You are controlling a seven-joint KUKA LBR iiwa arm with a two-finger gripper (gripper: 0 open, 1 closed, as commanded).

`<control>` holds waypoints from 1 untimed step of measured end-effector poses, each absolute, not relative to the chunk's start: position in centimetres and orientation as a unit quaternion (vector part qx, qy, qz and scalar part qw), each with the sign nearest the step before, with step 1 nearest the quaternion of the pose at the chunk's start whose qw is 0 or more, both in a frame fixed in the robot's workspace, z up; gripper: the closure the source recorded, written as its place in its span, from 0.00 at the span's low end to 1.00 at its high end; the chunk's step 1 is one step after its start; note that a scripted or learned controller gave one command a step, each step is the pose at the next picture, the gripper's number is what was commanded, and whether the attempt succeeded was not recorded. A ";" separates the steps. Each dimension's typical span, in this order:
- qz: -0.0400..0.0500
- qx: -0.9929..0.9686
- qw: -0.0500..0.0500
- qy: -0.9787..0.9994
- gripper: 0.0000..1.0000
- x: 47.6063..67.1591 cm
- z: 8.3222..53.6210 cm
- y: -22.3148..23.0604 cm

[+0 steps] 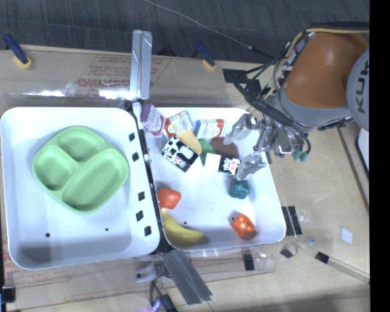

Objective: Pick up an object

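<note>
- Hovering low over right bin (pixel 273 203), gripper (pixel 245 149) spread wide, nothing in it.
- Closest: teal lump (pixel 239 188), just below.
- Still to do: grab, lift. Basically barely started.

The right bin (pixel 273 203) holds a yellow banana (pixel 181 231) lying at its near left corner, an orange piece (pixel 169 198) just beyond it, an orange-red lump (pixel 243 225) near right, a teal lump (pixel 239 188) at right, and a black-and-white box (pixel 179 153) tilted among cartons far left.

A divided plate (pixel 81 168) lies in the left bin (pixel 26 239); a banana (pixel 181 231) lies in the right bin (pixel 273 221).
</note>
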State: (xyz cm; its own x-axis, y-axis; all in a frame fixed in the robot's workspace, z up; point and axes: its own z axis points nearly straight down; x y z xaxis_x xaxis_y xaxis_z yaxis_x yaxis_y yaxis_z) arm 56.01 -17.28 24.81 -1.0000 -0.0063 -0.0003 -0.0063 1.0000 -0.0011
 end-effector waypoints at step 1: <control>0.000 -0.081 -0.001 0.997 0.00 51.7 15.1 -17.3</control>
